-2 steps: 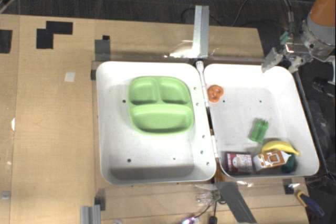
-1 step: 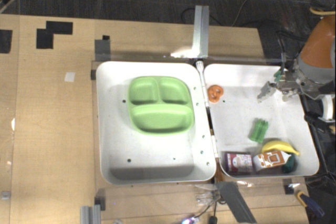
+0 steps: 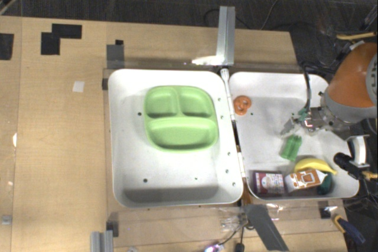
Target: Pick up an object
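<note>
My gripper (image 3: 297,122) hangs over the middle of the right bin (image 3: 266,85), reaching in from the right under the orange-banded wrist. Just below it in the view lies a small green object (image 3: 290,147), apart from the gripper. A yellow banana (image 3: 313,165) rests near the bin's front right. Along the front wall lies a brown-labelled bottle (image 3: 286,182), with a dark green item (image 3: 326,185) at its right end. A small orange round piece (image 3: 241,104) sits at the bin's left wall. Nothing shows in the gripper.
The left bin (image 3: 124,144) holds a light green divided plate (image 3: 179,117). A metal post (image 3: 227,35) stands behind the seam between the two bins. Cables trail at the far right of the bench.
</note>
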You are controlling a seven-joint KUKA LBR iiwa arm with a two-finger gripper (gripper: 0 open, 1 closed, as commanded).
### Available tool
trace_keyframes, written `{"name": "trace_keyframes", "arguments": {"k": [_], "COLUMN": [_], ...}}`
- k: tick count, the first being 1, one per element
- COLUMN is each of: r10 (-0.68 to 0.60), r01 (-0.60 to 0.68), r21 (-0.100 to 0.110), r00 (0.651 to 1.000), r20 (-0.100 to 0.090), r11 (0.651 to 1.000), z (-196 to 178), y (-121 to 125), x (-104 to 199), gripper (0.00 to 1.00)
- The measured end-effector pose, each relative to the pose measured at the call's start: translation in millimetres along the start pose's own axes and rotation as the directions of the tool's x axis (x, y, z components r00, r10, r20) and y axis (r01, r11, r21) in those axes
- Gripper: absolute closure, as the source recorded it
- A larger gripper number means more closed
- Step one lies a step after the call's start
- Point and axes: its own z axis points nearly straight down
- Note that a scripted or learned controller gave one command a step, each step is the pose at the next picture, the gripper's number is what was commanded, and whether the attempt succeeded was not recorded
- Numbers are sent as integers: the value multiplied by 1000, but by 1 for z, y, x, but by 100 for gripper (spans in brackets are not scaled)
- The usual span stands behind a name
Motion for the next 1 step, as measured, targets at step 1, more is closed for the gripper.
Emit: {"name": "trace_keyframes", "arguments": {"k": [1], "r10": [-73], "r01": [73], "r21": [-11], "r00": [997], "r20": [5], "r11": [997], "z": [-1], "y": [-29], "x": [18], "gripper": [0]}}
